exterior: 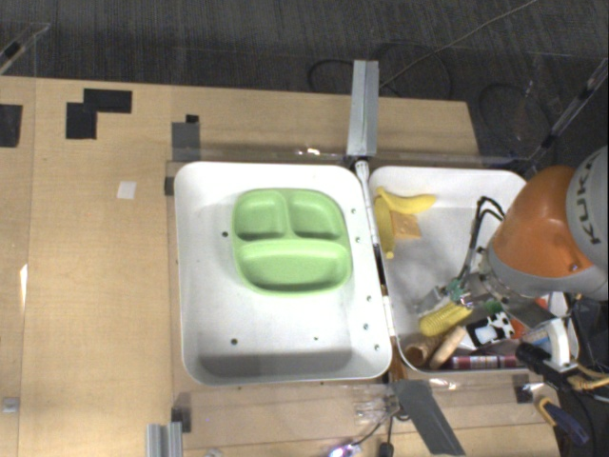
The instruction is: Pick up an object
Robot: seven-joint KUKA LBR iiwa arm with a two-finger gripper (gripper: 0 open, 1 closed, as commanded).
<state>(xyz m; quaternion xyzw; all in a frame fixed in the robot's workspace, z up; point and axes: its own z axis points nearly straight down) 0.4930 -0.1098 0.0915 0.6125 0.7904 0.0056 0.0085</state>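
Note:
The right bin (430, 258) holds a yellow banana (401, 213) at its back left. A yellow corn cob (443, 319), a brown wooden cylinder (439, 348), a black-and-white item (493, 329) and a dark tube (481, 360) crowd its front. My gripper (464, 293) hangs low over the front of this bin, just above and behind the corn cob. The orange band of the arm (539, 231) hides the bin's right side. I see no object lifted off the bin floor.
In the left bin (202, 255) lies a green divided plate (290, 239). A metal rail (363, 108) runs back from the gap between the bins. Black cables (485, 212) loop beside the wrist.

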